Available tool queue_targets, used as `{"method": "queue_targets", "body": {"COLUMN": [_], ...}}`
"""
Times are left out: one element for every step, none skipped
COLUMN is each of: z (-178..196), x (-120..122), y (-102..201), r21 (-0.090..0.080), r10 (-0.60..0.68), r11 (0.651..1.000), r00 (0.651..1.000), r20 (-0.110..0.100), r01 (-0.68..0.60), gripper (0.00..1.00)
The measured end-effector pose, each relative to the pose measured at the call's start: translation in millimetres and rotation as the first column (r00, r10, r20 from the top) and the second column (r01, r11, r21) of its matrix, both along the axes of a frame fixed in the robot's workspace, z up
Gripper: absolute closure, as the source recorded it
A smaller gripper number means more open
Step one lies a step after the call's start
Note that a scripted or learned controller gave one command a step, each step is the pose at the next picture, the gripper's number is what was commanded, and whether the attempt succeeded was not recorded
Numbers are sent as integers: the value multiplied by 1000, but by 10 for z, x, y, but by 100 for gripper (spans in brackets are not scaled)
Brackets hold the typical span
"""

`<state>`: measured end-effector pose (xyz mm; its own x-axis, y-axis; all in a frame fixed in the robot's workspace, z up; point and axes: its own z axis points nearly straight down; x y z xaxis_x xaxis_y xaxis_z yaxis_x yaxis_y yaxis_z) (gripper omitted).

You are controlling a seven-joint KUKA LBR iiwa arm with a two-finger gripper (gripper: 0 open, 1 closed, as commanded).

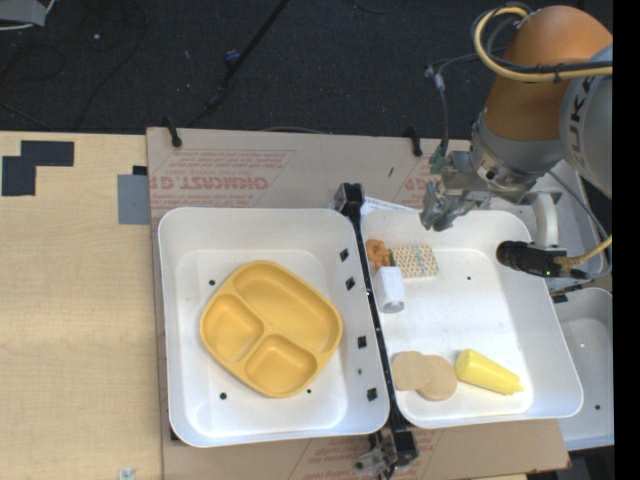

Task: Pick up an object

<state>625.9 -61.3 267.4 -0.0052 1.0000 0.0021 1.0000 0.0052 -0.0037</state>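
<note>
A smooth yellow plastic tray [270, 327] with 3 rounded compartments lies in the left white bin [185, 248], lower centre of the frame. The right bin [545, 318] holds a glossy yellow wedge [488, 372], 2 overlapping tan discs [423, 375], a white cylinder [389, 289], a speckled flat packet [416, 260] and a small orange piece [377, 253]. At upper right, the grey arm angles down, its tool [441, 211] poised over the right bin's far rim; whether the tool is released or clenched cannot be told.
</note>
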Motion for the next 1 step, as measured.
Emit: {"method": "queue_targets", "body": {"z": [-39], "x": [-17], "y": [597], "r21": [0], "r10": [0], "r11": [1000], "r00": [1000], "r20": [-1], "r01": [0], "gripper": [100]}}
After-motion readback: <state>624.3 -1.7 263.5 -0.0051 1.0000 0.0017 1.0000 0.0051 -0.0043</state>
